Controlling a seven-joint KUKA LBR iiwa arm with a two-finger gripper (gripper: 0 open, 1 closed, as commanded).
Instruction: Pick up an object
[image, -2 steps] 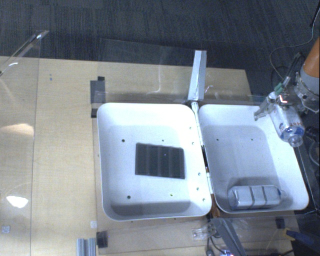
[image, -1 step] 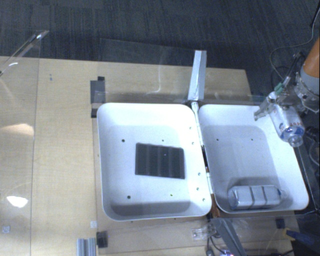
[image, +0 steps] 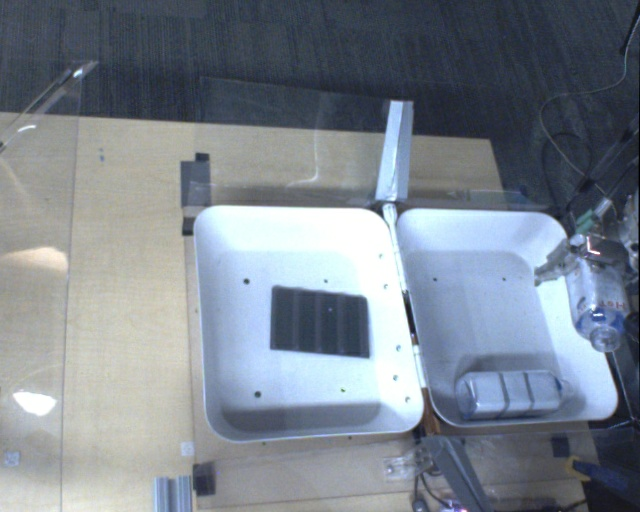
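Observation:
A dark ribbed rectangular pad (image: 320, 322) lies flat in the middle of the left bin (image: 230, 240). A grey block with three rounded segments (image: 508, 393) rests against the near wall of the right bin (image: 470, 235). My gripper (image: 585, 252) is at the view's right edge, over the right rim of the right bin. A clear bottle-like thing with a bluish end (image: 597, 308) sits just below it at the rim. Whether the gripper has hold of it cannot be made out.
A metal post (image: 395, 150) stands behind the seam between the two bins. Clear panels rise at the back and left of the bench. Black cables (image: 590, 120) hang at the upper right. Small brackets and clutter sit by the bench's near edge.

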